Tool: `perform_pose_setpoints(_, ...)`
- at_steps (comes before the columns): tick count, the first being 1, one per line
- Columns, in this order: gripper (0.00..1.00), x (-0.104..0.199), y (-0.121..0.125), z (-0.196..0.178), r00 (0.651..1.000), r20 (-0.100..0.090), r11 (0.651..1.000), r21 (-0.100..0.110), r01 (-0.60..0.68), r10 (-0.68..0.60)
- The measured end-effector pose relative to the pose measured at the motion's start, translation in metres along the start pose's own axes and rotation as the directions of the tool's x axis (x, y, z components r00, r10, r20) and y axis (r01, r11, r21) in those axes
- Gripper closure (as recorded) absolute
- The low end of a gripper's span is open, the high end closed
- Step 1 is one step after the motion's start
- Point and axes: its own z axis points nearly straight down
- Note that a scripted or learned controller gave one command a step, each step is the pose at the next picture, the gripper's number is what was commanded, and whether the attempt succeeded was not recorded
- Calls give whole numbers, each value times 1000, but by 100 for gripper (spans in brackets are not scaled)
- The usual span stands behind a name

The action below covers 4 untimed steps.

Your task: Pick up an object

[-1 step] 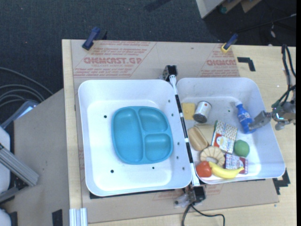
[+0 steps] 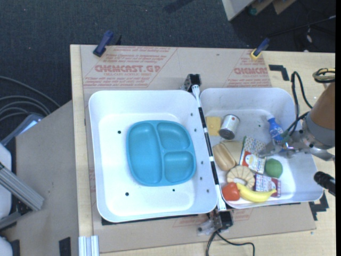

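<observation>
Right-hand bin crammed with stuff: tin can, yellow block, bread roll, snack packets, cracker, tomato, banana, lime, small blue bottle; left bin just carrying a blue divided plate, well apart from the action. Arm reaching in from the right, gripper low over the right side of the pile, sitting between the blue bottle and the lime; can't tell whether the claw is released or clenched, too small and blurry at the tip, and nothing visibly caught in it. Closest candidate looks like the lime, just below and slightly left of the tip, maybe touching the packets; round, so no long axis to line up with. Bottle next closest, just up and left, long axis running roughly top-left to bottom-right. Probably only a short drop toward the lime needed; crowding from the packets the likely snag.
</observation>
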Motion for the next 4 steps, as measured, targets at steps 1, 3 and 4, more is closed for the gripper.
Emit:
perform_pose_setpoints(1,100,-1,1,-11,1000,4,1000,-4,-2,2)
perform_pose_setpoints(3,0,69,40,-97,1000,8,1000,1,-2,2)
perform_pose_setpoints(4,0,69,85,5,1000,7,1000,3,-3,3)
